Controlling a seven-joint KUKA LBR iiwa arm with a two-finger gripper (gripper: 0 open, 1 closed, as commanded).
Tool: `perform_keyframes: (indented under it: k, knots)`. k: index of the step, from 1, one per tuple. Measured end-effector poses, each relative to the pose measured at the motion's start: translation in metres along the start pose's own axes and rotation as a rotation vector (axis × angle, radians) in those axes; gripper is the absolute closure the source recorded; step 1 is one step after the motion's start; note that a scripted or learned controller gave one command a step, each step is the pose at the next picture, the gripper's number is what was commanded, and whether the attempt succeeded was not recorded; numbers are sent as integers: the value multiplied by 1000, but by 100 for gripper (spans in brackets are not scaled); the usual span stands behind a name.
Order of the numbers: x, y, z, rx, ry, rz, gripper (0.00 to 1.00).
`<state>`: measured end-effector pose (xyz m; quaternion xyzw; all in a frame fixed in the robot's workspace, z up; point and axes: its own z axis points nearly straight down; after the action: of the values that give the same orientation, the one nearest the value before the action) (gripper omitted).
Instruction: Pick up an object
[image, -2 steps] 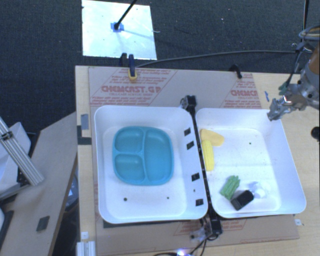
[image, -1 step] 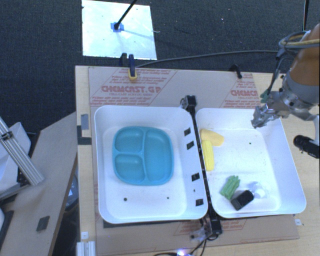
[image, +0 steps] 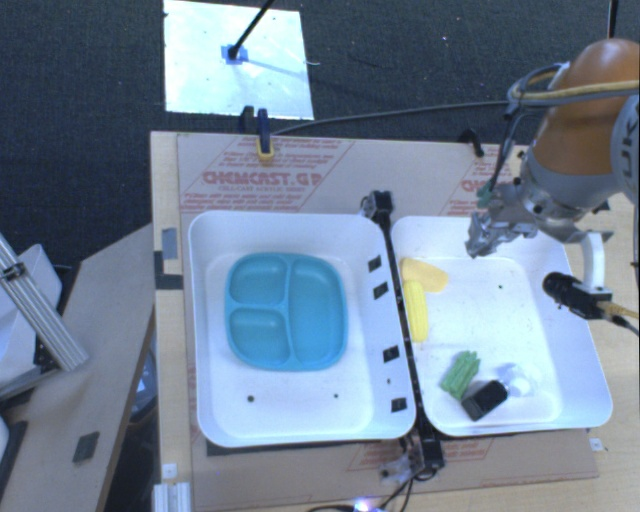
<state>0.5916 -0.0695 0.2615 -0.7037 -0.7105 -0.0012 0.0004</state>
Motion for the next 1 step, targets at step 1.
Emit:
perform_keyframes:
  k: [1]
  knots:
    - [59, -3, 5, 1, 0, -1, 100]
